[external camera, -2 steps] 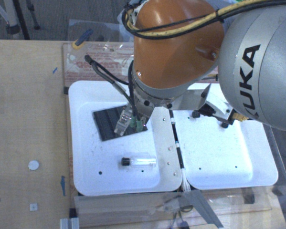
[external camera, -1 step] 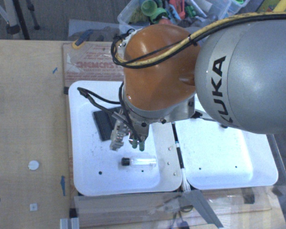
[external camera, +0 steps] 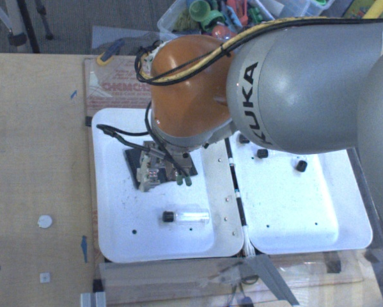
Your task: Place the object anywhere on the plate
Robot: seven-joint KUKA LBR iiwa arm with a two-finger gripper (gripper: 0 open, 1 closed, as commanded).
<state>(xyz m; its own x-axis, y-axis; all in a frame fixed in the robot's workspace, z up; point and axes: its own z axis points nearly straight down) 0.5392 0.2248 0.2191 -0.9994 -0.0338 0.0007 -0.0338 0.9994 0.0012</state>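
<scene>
A small clear tube with a black cap (external camera: 185, 217) lies on its side on the floor of the left bin (external camera: 111, 190), near its front edge. My gripper (external camera: 159, 166) hangs over the middle of that bin, just behind and slightly left of the tube and apart from it. The arm's big orange and grey wrist covers the back of the bin. Nothing can be seen held in the gripper.
The right bin (external camera: 306, 216) holds two small black pieces (external camera: 262, 153) (external camera: 300, 165) near its back. A clear box of coloured toys (external camera: 242, 5) stands behind the bins. A small white disc (external camera: 45, 221) lies on the wooden bench at left.
</scene>
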